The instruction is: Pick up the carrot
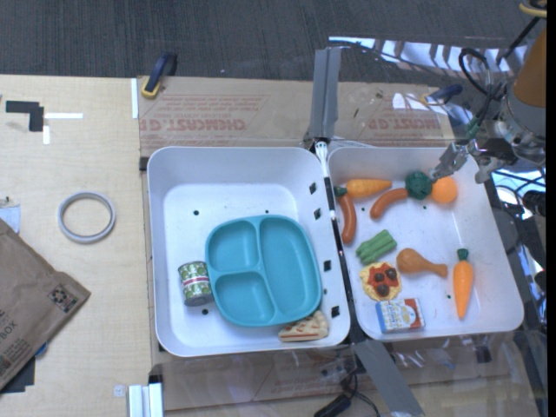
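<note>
Two carrots lie in the right bin point(512, 320). One carrot point(462, 288) with a green top rests near the front right wall, pointing toward the front. A second carrot point(368, 186) lies across the back left part of that bin. My gripper point(465, 165) hangs over the bin's back right corner, just above a round orange fruit point(445, 192) and well behind the front carrot. It is open, with nothing between its fingers.
The right bin also holds broccoli point(419, 184), two sausages point(348, 221), green beans point(375, 247), a drumstick point(420, 263), a pizza slice point(382, 279) and a small carton point(400, 314). The left bin point(161, 233) holds a teal divided plate point(262, 270), a can point(195, 282) and a sandwich point(304, 327).
</note>
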Controlling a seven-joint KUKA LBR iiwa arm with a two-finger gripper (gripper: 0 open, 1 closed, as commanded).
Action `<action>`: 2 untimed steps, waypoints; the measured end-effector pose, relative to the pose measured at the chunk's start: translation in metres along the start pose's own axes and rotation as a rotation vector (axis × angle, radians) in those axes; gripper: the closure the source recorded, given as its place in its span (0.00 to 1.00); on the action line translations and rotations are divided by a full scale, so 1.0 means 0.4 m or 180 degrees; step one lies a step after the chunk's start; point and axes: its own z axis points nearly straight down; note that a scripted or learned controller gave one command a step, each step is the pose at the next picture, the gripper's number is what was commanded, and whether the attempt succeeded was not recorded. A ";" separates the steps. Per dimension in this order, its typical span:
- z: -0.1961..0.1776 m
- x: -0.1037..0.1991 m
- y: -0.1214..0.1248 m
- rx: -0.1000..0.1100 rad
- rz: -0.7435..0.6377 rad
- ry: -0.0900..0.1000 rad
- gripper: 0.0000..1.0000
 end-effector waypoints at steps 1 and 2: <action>0.117 -0.080 -0.164 -0.0002 -0.0678 0.0003 0.00; 0.295 -0.078 -0.256 -0.0014 -0.1030 0.0004 0.00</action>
